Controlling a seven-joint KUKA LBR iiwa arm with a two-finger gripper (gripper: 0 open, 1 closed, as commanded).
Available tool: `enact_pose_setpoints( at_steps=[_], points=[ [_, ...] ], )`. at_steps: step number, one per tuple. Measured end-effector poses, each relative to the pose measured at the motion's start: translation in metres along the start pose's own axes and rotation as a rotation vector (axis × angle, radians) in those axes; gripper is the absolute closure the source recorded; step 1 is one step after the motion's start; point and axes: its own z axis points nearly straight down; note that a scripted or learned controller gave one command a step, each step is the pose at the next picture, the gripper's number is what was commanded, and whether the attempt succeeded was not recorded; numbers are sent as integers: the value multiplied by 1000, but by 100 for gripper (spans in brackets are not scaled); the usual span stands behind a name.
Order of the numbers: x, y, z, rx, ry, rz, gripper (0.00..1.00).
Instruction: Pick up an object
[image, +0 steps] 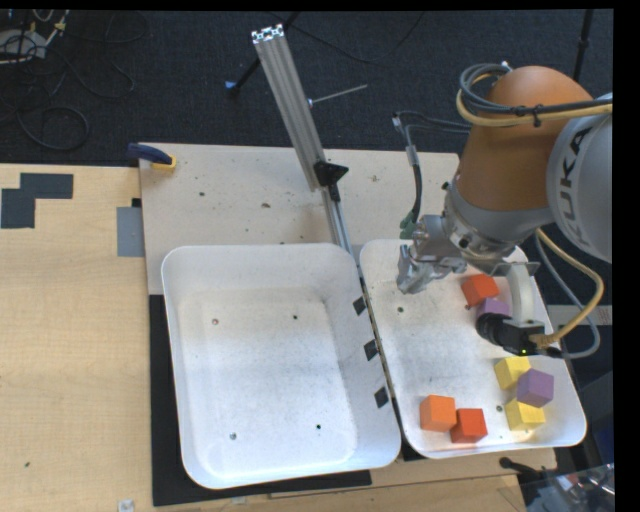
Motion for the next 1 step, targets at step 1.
enact_pose_setpoints(
  at_steps=[1],
  points=[
    [45, -16, 24, 1, -1, 1, 100]
  ],
)
